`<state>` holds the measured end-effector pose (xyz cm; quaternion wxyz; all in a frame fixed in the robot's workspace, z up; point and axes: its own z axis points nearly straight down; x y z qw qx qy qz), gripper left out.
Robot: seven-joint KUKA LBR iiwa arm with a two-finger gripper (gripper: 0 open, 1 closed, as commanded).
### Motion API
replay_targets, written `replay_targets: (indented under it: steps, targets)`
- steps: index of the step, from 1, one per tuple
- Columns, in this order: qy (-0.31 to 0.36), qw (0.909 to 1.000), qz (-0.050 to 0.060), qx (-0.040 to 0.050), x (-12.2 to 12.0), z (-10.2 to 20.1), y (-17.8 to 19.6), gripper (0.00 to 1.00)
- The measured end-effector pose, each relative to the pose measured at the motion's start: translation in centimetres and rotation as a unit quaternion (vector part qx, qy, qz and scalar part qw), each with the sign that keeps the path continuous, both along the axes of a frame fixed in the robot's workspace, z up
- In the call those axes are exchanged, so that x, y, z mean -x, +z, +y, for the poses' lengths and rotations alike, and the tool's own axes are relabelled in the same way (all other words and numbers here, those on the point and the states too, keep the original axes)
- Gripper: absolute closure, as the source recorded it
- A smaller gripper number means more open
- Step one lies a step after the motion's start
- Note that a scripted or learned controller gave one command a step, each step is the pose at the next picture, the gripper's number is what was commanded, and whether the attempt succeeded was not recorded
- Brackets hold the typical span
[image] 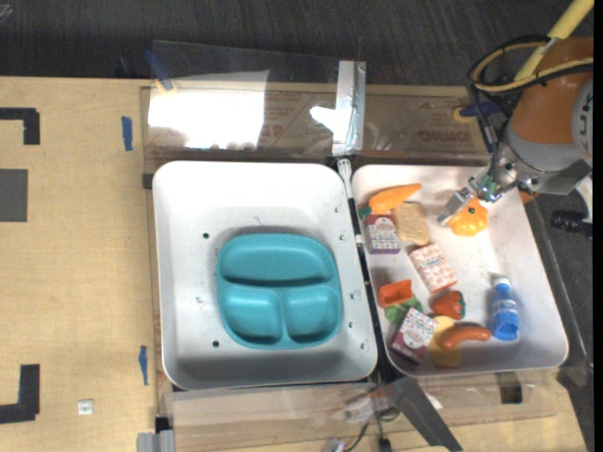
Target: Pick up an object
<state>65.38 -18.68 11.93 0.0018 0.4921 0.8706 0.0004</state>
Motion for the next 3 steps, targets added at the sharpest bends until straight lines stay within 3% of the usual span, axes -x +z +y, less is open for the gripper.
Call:
replay_targets:
  steps: [1, 2, 3]
  targets:
    - [-0.129, 0.9917, -0.003, 0.0014, -1.6, 3.8, -2.5, 1.00]
    - [-0.073, 0.9973, -0.006, -0.0016, -1.7, 11.8, 7.3, 1.00]
    - [0.052, 0.9987, 0.003, -0.0005, 4.8, 7.4, 0.1, 1.00]
